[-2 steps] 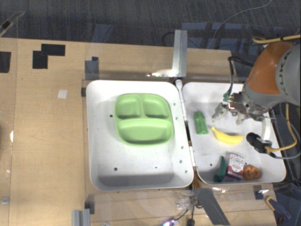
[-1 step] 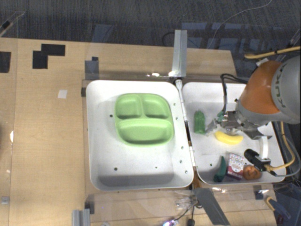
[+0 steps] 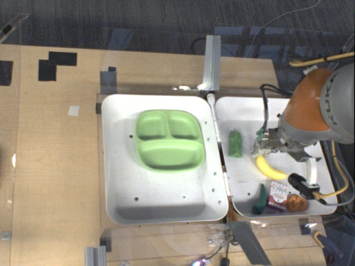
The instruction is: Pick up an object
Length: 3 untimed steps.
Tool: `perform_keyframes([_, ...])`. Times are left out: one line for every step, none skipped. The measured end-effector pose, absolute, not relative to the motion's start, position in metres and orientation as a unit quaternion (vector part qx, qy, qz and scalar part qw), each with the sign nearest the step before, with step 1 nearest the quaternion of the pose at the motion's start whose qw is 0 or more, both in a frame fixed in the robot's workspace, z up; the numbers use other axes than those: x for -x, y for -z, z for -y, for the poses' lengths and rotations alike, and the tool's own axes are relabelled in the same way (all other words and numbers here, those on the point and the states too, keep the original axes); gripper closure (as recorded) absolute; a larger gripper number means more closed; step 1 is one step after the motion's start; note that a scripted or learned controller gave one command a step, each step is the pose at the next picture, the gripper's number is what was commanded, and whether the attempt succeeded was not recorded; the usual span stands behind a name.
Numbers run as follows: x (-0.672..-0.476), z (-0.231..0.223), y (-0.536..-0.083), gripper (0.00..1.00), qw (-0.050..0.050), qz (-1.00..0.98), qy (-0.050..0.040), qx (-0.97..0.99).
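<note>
Nearest the camera, along the front wall of the right bin (image 3: 238, 204), a small cluster is lying: a dark green pepper-like piece (image 3: 259, 199), a purple-and-white packet (image 3: 278, 195) touching it, and a brownish round piece (image 3: 297, 203) just beside the packet. I am watching these from the fixed overhead view, and none of them is being touched.

The gripper (image 3: 267, 141) is hanging low in the same bin, at the upper end of the banana (image 3: 269, 169), which is lying flat on the bin floor and curving away toward the front right. I am treating the banana as the likeliest target, though that is my judgement. Whether the fingers are spread or closed I cannot tell; the wrist and its cabling are covering them from this angle, and I am not seeing anything held.

I am expecting the banana to be a light plastic toy: stiff, smooth and somewhat slippery, with a curved body that may roll or squirt out if pinched near a tapering tip. I am thinking the best hold is across its thick middle, with the fingers closing over the narrow width.

A green pickle-like piece (image 3: 236, 143) is lying near the left wall of the right bin, apart from the banana. In the left bin (image 3: 119, 193) a green divided tray (image 3: 168, 138) is sitting, well away from the arm.
</note>
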<state>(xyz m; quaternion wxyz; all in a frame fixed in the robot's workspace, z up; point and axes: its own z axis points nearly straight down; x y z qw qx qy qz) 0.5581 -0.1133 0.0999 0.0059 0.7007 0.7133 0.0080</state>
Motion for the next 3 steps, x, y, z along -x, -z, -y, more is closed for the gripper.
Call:
perform_keyframes([-0.5581,0.1133,-0.0998,0.0,0.006,-0.713,-0.0079,-0.701])
perform_keyframes([-0.5494,0.1189,-0.0913,0.0,0.008,-0.745,-0.0075,-0.667])
perform_keyframes([-0.5512,0.1173,-0.1002,1.0,0.006,-0.746,-0.0091,-0.666])
